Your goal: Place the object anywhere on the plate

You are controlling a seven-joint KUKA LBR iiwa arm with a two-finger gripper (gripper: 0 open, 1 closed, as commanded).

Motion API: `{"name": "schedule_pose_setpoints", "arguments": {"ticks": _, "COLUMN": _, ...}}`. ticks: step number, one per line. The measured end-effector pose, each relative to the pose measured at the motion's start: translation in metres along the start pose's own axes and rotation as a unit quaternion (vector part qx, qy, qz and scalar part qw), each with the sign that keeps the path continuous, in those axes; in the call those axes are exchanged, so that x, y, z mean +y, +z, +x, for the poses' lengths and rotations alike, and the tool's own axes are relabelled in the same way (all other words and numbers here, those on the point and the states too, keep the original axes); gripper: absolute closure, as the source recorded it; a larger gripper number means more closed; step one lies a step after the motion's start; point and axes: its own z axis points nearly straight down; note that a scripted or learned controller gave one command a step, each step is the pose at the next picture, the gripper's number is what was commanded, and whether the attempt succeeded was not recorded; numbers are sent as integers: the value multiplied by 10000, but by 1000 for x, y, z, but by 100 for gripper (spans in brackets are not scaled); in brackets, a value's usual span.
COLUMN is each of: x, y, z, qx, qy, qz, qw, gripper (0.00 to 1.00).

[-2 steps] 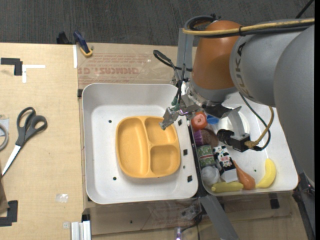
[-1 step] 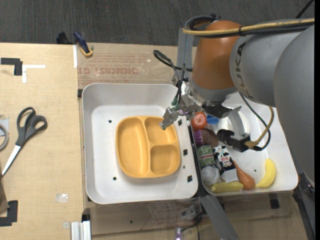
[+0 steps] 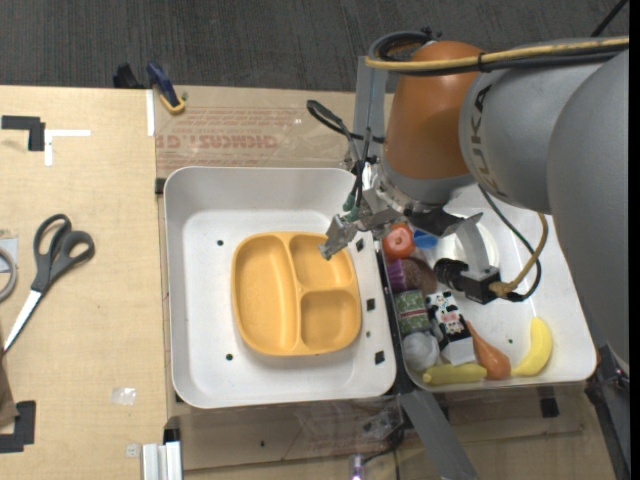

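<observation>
Gripper (image 3: 338, 236) hangs at the centre of the frame over the upper right corner of the yellow plate (image 3: 296, 294), at the seam between the two bins; whether its tips are spread or pressed together I cannot tell, and nothing can be made out between them. Behind it the grey arm (image 3: 560, 118) with its orange band (image 3: 432, 108) takes up the upper right of the frame. A pale wooden bench (image 3: 80, 348) spans the left side, with dark floor (image 3: 200, 18) along the top. On the bench, the left white bin (image 3: 190, 298) holds the three-compartment plate, which lies flat and bare. The right white bin (image 3: 560, 298) holds a cluster of small toy objects: a banana (image 3: 534, 349) at the lower right, a corn cob (image 3: 455, 373), a carrot (image 3: 489, 354), a red tomato-like piece (image 3: 399, 240) just beside the gripper, and a cow-patterned carton (image 3: 449, 320). Brown cardboard (image 3: 250, 138) lies above the left bin. Scissors (image 3: 48, 263) rest at the far left, well apart from the bins.
</observation>
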Motion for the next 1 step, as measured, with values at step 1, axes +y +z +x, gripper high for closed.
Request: {"name": "schedule_pose_setpoints", "arguments": {"ticks": 1, "x": 0, "y": 0, "z": 0, "qx": 0, "qy": 0, "qz": 0, "qw": 10000, "gripper": 0}}
